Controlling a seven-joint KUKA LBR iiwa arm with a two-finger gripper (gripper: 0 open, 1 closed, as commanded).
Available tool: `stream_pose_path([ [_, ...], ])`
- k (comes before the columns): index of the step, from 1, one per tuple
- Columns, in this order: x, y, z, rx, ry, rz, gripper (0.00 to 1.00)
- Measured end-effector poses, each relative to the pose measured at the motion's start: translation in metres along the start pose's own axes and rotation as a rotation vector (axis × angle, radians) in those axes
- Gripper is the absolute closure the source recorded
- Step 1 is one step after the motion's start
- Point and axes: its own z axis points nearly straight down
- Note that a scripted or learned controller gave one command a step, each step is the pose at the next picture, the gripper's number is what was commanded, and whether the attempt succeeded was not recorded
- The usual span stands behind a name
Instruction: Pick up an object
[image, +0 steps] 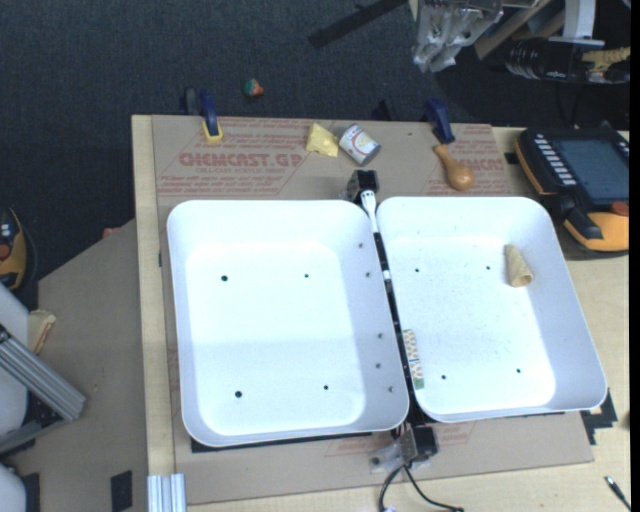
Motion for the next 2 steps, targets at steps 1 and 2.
stream_pose_path([
  [1,0.054,-0.004,0.113,0.035,-0.002,0.002,1.0],
  [2,0.068,-0.054,0.192,0.036,-0.004,0.005,1.0],
])
